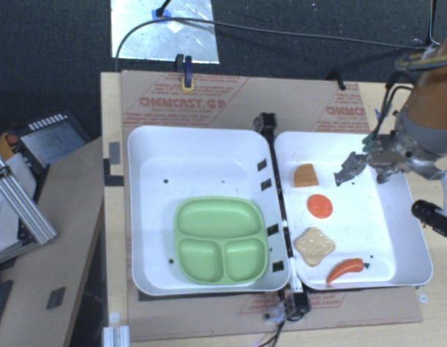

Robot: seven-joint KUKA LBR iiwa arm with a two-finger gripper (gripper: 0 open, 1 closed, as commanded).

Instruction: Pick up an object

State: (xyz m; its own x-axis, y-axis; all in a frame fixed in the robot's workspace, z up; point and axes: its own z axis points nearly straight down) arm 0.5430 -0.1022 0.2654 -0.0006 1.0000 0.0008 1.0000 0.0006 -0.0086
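Here, four toy foods lie loose on the floor of the right bin (404, 215): an orange-brown bread piece (305, 175) near its upper left, a red round slice (320, 206) below that, a pale cracker (314, 244) lower still, and a red chili pepper (346, 269) by the front rim. The pincer (351, 169) hangs just right of the bread piece with nothing between its dark tips, and how wide it stands cannot be made out. The left bin (158, 157) holds a green divided plate (220, 238), both bins sitting on the counter (115, 100).
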